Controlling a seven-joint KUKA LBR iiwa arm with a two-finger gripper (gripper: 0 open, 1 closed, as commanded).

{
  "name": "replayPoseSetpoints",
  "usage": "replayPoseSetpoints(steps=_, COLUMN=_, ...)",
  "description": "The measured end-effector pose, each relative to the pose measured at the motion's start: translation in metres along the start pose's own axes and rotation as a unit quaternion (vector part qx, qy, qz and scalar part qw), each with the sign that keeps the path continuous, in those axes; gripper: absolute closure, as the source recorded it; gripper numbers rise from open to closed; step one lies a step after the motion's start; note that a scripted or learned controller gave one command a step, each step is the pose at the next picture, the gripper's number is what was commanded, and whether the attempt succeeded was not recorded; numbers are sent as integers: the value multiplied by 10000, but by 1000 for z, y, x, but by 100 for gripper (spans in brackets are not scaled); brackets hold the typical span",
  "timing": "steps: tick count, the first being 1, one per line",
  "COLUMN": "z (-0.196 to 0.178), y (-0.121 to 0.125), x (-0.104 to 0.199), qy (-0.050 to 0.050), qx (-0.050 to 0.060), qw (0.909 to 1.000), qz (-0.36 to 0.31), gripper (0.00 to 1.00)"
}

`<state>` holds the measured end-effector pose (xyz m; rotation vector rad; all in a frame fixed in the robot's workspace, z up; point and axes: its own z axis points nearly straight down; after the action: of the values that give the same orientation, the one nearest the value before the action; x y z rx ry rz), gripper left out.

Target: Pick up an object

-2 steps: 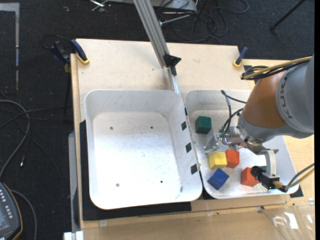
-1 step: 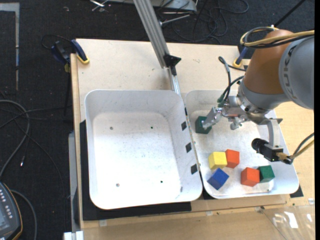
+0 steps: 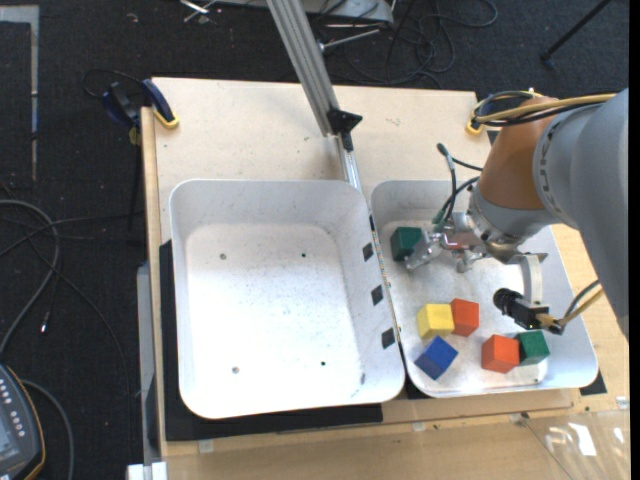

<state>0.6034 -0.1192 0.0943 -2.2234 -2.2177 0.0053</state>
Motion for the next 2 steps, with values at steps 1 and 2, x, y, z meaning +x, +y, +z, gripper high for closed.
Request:
replayPoseSetpoints(steps=1, z=-1, y=-52, x=-31, qy=1, qx=-9, qw=10000, qz=7, gripper=0)
replayPoseSetpoints(steps=2, z=-3, y=-102, x=17, qy=17, qx=-60, qw=10000, qz=-18, gripper=0)
